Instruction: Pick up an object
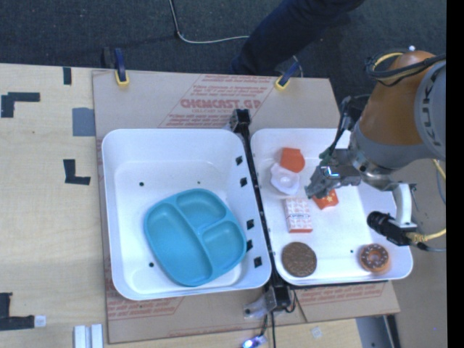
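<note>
Judging from the camera view, your tool (324, 185) sits low over the small orange block (328, 200) in the right bin (348, 138); nothing looks lifted yet.

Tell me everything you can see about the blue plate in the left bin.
The blue plate is a light blue, plastic-looking tray with rounded corners and three compartments: one long and two smaller. It lies flat, face up and turned at an angle on the floor of the left bin, toward the near right corner. Its compartments hold nothing, and it lies apart from the gripper.
</note>
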Available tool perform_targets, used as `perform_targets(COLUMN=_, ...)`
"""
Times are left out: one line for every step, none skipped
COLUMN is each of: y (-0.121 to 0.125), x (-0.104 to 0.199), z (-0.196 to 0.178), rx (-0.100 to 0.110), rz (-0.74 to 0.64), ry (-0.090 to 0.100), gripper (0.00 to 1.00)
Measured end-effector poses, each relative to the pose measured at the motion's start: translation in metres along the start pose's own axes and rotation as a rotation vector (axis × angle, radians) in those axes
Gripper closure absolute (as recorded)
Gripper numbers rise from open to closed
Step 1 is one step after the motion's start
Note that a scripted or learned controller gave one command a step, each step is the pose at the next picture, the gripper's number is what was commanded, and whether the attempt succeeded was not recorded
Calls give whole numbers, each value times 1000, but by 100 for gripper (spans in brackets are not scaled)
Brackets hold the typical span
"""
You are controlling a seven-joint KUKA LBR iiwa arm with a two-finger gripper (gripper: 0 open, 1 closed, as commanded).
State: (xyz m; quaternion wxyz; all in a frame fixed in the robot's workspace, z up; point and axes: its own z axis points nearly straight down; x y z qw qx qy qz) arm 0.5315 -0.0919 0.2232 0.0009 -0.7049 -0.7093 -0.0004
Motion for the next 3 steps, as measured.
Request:
perform_targets(y=7, x=60, z=5, rx=2, rz=-2, ry=0, gripper=100)
perform_targets(y=9, x=109, z=-3, rx=0, rz=-1, ry=-1, gripper=100)
perform_targets(y=-3, x=167, z=4, rx=2, rz=-1, ry=0, gripper=100)
